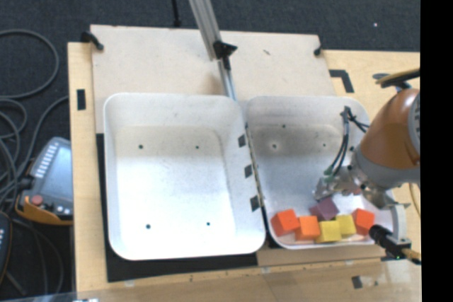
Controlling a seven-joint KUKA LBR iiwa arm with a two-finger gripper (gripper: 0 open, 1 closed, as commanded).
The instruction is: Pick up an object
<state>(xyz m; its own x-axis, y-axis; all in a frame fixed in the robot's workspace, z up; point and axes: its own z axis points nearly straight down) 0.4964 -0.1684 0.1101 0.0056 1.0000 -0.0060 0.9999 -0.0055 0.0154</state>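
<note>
Along the bottom edge of the right bin sit blocks in a row — orange block, orange cube, yellow blocks, red block. A purple block lies just above them, right under the gripper, touching or nearly so. The left bin sits beside it — both on a tan bench.

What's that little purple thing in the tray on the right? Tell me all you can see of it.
The purple block is a small, dull-coloured cube, seemingly foam or wood. It lies in the right bin, near the front edge, just behind a row of orange and yellow blocks. It sits slightly tilted, right below the gripper, whose hardware partly overlaps it. Whether they touch is unclear.
</note>
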